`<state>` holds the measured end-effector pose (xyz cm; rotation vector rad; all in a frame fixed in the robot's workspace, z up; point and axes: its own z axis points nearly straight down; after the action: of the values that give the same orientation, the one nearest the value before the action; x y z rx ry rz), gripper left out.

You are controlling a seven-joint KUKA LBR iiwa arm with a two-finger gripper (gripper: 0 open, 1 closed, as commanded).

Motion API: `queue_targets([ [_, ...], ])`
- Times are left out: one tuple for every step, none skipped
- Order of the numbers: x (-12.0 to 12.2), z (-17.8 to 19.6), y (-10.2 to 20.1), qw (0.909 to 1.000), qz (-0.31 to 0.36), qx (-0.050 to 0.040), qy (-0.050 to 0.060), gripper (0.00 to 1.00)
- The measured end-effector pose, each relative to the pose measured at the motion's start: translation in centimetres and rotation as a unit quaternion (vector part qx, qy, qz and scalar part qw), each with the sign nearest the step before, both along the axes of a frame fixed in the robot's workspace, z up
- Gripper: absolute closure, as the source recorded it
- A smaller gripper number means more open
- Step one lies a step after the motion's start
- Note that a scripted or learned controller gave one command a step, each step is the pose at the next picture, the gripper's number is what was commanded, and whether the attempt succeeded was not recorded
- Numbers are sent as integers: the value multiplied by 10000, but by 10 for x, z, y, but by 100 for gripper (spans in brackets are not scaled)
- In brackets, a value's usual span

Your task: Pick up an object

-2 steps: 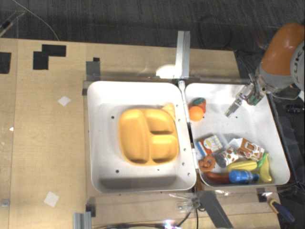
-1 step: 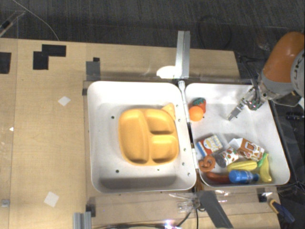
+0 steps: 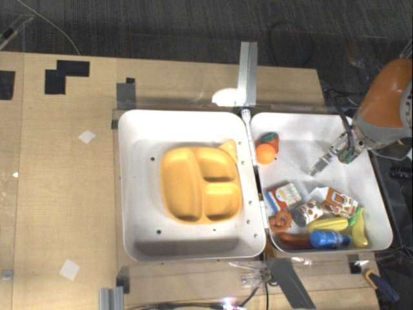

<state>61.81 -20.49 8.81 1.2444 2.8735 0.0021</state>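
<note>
A wooden bench (image 3: 64,192) carries two white bins. Our gripper (image 3: 321,166) hangs right of centre over bare floor of the right bin (image 3: 300,134), fingers seemingly near-closed on nothing. We should descend squarely on the apart-lying orange ball (image 3: 265,154).

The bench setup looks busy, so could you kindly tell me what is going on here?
A grey robot arm reaches in from the right, its end effector hovering over a bare patch of the right bin. Nothing is visibly between its fingers. Toy food is piled in that bin's near corner, with an orange ball by the divider. The left bin holds a yellow divided tray.
</note>
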Motion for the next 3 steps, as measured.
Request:
queue_targets([
  [31, 14, 0, 9977, -678, 8, -6, 0],
  [3, 0, 0, 9982, -592, 8, 0, 0],
  [49, 16, 18, 9997, 229, -7, 73, 0],
])
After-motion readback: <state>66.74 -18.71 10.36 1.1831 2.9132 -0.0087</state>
